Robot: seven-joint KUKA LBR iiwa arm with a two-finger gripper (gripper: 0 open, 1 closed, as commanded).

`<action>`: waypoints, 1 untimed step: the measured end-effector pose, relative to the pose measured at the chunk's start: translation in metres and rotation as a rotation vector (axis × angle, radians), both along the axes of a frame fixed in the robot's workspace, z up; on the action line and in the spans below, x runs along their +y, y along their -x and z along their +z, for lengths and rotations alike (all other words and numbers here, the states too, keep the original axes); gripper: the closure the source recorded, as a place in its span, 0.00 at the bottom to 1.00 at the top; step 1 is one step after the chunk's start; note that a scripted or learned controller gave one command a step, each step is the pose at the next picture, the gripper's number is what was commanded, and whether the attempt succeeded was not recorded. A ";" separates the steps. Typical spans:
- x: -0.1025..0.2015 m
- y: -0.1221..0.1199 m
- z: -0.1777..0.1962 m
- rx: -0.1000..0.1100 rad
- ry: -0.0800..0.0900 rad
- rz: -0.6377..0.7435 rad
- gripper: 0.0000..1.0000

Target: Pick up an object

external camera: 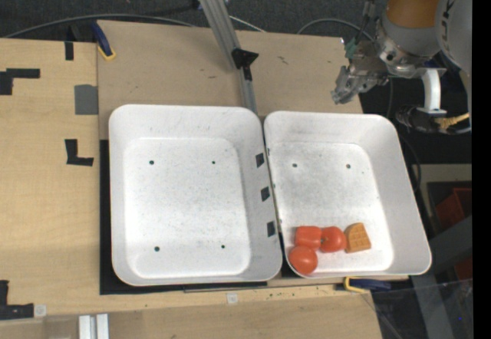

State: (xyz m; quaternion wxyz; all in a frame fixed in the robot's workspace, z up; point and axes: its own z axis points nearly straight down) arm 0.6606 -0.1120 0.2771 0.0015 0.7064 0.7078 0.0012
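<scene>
Three red tomato-like pieces lie clustered at the near edge of the right bin. A small orange cracker-like block rests just right of them. My gripper hangs above the bench beyond the far edge of the right bin, well away from the objects. Nothing is visible between its fingertips.
The left bin sits beside the right one, with a black clip strip between them. A grey metal pole slants down to the bins' far junction. Cables lie on the dark floor at the right.
</scene>
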 end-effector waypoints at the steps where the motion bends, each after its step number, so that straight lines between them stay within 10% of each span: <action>1: 0.051 0.004 0.002 0.005 -0.002 0.004 1.00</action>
